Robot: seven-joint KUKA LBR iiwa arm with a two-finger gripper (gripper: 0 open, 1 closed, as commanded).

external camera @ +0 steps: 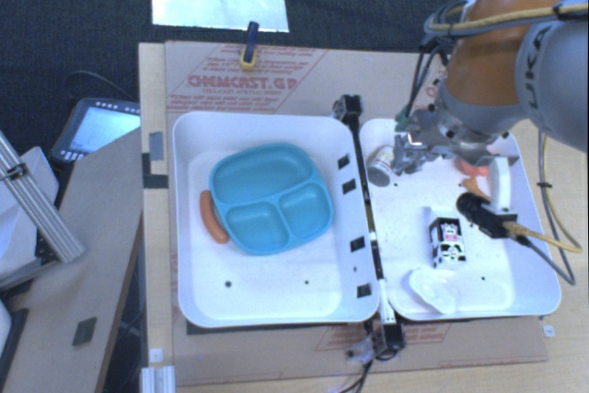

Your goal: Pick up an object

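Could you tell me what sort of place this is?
Probably a robotics lab test bench: a robot arm reaches over two white bins of assorted items, like a blue divided plate, on taped-down cardboard.

Arm (515, 51) hides gripper; perhaps orange item (474, 168).

- The arm (543, 60) is grey, with rounded casings.
- An orange band (502, 14) sits above its wrist.
- Dark and yellow cables (488, 9) run along the band.
- Dark lettering marks the grey shell.
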